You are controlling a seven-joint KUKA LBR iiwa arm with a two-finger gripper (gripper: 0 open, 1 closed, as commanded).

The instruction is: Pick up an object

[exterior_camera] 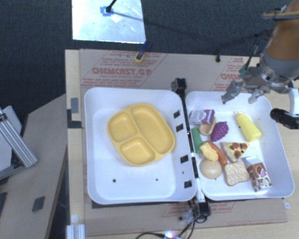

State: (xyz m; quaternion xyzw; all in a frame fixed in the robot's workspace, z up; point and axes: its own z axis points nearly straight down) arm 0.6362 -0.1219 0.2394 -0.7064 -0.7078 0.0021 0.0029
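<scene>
Your tool (pixel 243 92) hung spread open and empty at the frame's upper right, over the right-hand white bin's (pixel 278 148) far rim, presumably poised above the clustered plastic toy food (pixel 224 151) to choose one.

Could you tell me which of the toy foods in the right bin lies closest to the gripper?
The yellow bottle. It lies near the bin's far right side, just below the gripper, while the grapes, pizza slice and the rest sit farther away.
</scene>
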